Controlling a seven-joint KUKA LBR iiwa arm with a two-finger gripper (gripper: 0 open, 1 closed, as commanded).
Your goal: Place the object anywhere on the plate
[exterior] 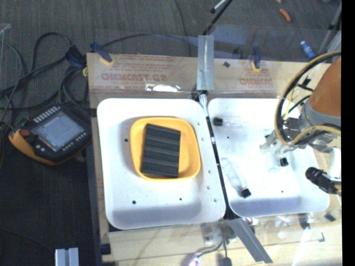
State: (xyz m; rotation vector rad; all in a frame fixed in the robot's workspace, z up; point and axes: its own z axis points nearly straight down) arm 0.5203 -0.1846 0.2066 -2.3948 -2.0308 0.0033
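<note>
A yellow square plate [191, 148] sits in the middle of the left bin [111, 148]. A dark grey ribbed rectangular block [161, 150] lies flat on the plate, inside its rim. The arm reaches in from the right over the right bin [249, 204]. Its gripper [275, 148] hangs low over that bin's right half, far from the plate and the block. Cables and the orange wrist band sit above it, and nothing I can make out is held in it.
A clear tube with a black cap [236, 180] lies in the right bin near its front left. A small black piece [217, 121] rests near that bin's back left corner. A handheld control pendant [52, 134] lies on the floor to the left.
</note>
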